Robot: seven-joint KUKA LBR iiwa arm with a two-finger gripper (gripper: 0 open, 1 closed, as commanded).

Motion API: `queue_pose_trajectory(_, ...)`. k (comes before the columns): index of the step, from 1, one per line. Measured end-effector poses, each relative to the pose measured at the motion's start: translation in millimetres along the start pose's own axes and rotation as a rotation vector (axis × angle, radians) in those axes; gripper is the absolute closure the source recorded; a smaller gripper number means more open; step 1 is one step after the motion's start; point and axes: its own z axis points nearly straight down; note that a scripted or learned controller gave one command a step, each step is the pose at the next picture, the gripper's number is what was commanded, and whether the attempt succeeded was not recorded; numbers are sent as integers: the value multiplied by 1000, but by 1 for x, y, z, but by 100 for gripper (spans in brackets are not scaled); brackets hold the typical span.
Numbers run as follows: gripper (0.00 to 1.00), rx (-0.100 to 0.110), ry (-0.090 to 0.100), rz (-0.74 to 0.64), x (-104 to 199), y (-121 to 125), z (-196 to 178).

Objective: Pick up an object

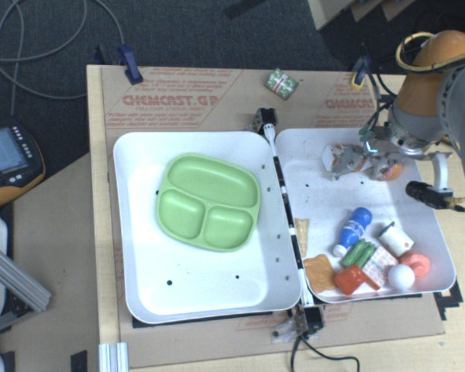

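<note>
Grey fingers of my gripper (355, 160) hang low in the right bin (310, 200), at its far end; I cannot tell their spread. An orange ball (390, 170) sits just beside them, toward the arm. A blue bottle (352, 228) lies nearer, its cap pointing toward the near-left. The table (178, 99) board reads "CHEMCAST GP".

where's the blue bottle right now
In the camera view the blue bottle lies in the right bin, toward its near end, just above the green and red toys piled there.
</note>
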Motion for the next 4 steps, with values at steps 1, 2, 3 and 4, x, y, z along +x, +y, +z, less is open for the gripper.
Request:
queue_pose_trajectory(1,0,1,5,-1,-4,1,-1)
queue_pose_trajectory(2,0,-52,-19,8,-24,4,-68)
queue_pose_trajectory(3,0,-59,-27,12,6,-81,2)
queue_pose_trajectory(4,0,-58,-31,12,60,-107,5)
